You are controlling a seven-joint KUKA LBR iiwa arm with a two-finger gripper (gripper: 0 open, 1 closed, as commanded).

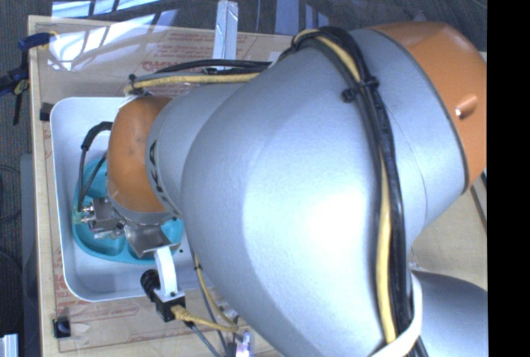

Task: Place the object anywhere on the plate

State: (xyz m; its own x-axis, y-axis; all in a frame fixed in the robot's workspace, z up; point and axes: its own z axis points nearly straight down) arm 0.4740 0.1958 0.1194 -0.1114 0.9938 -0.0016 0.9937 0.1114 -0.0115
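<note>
Basically, big grey arm (331, 198) with orange wrist band reaches from the right over the left shallow white bin (62, 173), wrist low above the round turquoise plate (89, 235), presumably positioned for a drop there. Gripper (103, 219) sits right over the plate; grip state can't be told. Object isn't discernible, hidden or blurred under the wrist. Arm body covers the right bin.

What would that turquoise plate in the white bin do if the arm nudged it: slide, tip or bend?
The turquoise plate looks like thin moulded plastic, so probably light and fairly stiff. It seems to lie flat and low on the smooth floor of the white bin, so it would likely slide rather than tip. Much of it is hidden under the arm, so this is a guess.
</note>
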